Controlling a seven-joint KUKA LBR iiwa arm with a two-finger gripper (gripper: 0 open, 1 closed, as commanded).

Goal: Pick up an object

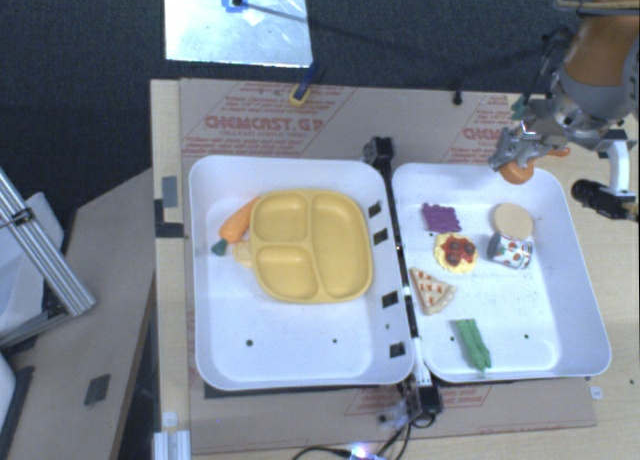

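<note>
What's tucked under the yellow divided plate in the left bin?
A toy carrot pokes out from under the yellow plate at its left edge, orange body and green tip showing. A pale yellowish piece peeks out below it. Anything further beneath is covered.

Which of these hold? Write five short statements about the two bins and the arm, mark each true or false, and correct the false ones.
1. The yellow divided plate lies in the left bin. True.
2. The carrot lies in the right bin. False: it lies in the left bin, at the plate's edge.
3. The gripper holds an orange object at the right bin's far edge. True.
4. The green piece is in the plate. False: right bin.
5. The pizza slice lies in the right bin. True.
</note>
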